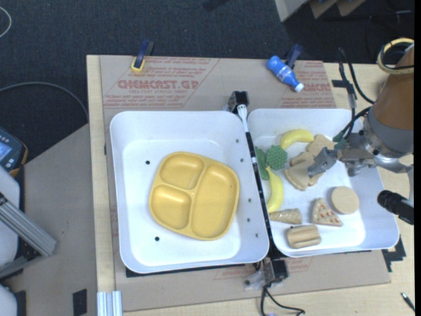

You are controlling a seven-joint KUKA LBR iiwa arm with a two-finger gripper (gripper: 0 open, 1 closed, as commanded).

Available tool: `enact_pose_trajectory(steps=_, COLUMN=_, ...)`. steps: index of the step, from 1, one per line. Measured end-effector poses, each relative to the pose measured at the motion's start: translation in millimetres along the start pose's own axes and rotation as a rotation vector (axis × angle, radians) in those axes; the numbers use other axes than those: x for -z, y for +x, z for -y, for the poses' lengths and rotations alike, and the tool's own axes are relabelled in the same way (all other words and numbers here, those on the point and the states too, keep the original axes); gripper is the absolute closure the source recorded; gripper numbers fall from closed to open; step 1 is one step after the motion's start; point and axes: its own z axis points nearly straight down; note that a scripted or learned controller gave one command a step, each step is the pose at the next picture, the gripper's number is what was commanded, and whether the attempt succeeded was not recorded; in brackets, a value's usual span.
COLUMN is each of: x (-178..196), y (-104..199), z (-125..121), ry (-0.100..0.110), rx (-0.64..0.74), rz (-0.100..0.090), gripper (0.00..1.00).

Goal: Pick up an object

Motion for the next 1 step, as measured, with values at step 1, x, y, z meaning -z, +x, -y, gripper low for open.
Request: enact_pose_trajectory(steps=1, x=6.0, y=0.0, z=-2.7, ry=-0.013, rx=0.002, rz=0.002, gripper=0.00)
